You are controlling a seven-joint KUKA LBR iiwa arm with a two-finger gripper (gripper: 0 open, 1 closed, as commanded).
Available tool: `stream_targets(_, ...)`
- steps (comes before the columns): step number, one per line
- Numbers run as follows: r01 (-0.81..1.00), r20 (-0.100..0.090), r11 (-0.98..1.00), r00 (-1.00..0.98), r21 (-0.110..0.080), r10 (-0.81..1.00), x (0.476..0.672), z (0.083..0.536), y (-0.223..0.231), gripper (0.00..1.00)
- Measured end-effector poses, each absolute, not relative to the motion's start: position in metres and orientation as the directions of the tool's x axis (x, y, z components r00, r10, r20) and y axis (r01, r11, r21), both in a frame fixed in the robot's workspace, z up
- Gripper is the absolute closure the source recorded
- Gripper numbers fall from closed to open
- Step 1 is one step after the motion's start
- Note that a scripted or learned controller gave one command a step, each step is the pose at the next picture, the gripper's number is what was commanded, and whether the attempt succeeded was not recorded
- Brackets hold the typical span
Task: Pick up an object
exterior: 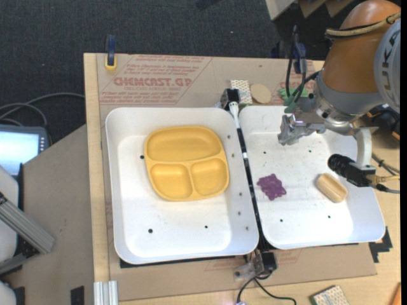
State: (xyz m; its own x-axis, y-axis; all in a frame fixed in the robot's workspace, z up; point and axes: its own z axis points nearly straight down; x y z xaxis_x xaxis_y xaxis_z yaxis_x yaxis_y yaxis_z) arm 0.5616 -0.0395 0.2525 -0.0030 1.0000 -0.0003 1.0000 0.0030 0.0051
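right bin (356, 234) | tan block (332, 187) lying near its right wall – long axis slanted, upper-left to lower-right | purple piece (272, 186) left of the block, well apart | gripper (291, 134) up over the bin's back part – can't tell about the jaws, nothing seen between them

We see open floor across the right bin (299, 230) around the purple piece (271, 186) and tan block (332, 187). In the left bin (124, 189), the yellow divided plate (186, 162) fills the middle, leaving bare margins below.
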Motion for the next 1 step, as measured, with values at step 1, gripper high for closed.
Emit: stream_targets(1, 1.000, -0.001, 0.001, -0.001, 0.002, 1.000, 0.5612, 0.2510, -0.0408, 0.00)
